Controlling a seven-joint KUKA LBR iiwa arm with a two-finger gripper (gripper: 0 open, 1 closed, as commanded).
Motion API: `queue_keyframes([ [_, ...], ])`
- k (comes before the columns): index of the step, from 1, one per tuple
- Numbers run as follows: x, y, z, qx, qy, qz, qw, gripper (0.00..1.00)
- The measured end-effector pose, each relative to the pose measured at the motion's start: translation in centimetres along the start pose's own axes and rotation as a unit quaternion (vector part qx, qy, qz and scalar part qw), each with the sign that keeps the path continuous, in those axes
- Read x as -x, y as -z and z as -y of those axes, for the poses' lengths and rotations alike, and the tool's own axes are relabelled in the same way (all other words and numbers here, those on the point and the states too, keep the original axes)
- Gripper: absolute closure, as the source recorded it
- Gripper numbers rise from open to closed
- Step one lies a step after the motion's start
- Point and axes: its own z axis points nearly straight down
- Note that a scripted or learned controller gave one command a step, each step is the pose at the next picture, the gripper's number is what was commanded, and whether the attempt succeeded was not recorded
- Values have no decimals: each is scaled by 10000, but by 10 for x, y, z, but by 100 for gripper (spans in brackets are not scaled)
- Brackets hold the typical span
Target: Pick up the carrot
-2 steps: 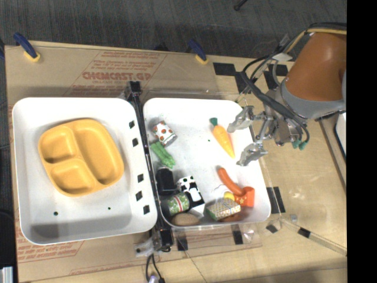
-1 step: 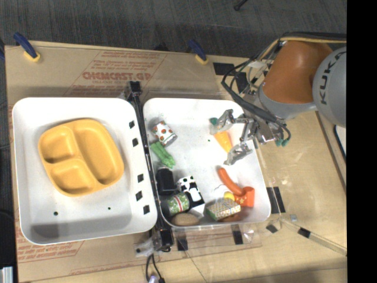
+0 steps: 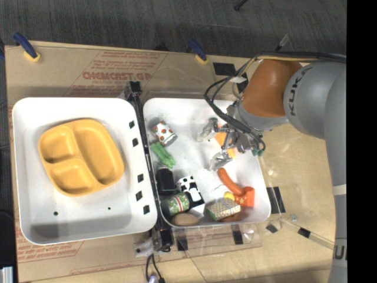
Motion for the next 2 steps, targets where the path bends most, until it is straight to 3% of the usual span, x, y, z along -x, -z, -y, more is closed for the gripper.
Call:
queue_keyframes([
  [1, 3, 13, -1, -14, 43, 33, 10000, 100],
  [2, 3, 13, -2, -12, 46, 30, 10000, 0],
])
